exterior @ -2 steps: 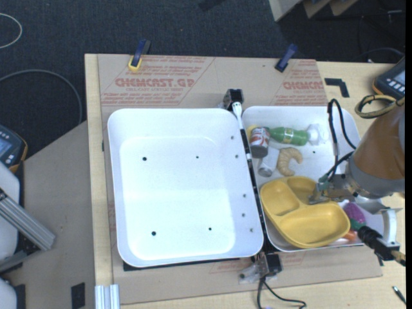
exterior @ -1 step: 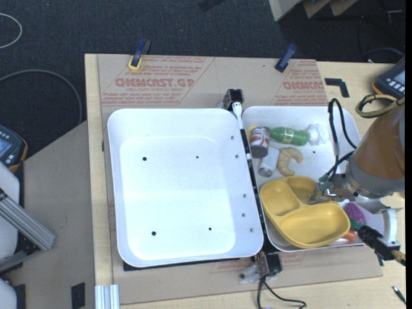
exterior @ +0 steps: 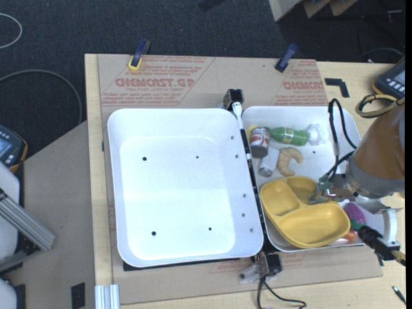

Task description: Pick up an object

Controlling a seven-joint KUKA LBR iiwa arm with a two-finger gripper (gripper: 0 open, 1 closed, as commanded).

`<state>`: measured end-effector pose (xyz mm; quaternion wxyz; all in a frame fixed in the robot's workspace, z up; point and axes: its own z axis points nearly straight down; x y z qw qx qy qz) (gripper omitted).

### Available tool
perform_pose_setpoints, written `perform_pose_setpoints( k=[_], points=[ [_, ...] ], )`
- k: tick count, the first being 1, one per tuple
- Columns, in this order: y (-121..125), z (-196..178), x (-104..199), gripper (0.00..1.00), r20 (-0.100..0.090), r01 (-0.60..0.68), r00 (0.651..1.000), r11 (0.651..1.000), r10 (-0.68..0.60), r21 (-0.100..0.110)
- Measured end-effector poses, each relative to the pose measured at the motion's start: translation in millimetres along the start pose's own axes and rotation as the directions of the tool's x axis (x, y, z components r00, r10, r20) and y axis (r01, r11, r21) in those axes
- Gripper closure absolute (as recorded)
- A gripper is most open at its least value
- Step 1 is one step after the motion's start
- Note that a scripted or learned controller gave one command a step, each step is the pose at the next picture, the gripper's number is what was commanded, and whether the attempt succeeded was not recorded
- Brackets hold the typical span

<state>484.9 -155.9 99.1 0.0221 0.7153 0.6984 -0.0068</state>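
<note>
Arm reaching into the right bin; board printed "CHEMCAST GP".

The red lettering on the board repeats, partly hidden, by the right bin. The gripper sits low at the rim of the yellow divided dish; whether it is apart or together cannot be told. Left of it lie a tan curved object and a small can; beyond them, a green bottle.
</note>
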Motion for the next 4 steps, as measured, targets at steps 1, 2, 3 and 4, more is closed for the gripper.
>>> perform_pose_setpoints(
  k=[1,2,3,4],
  points=[
    [0.1,0.0,0.3,1.0,0.0,0.001,1.0,1.0,-0.001,0.0],
    [-1.4,7.7,-4.3,1.0,-0.01,0.007,1.0,1.0,-0.007,-0.005],
    [-3.7,-1.4,-0.8,1.0,0.0,0.001,1.0,1.0,-0.001,0.002],
    [-3.0,8.2,-4.7,1.0,-0.011,0.007,1.0,1.0,-0.007,-0.001]
  ],
)
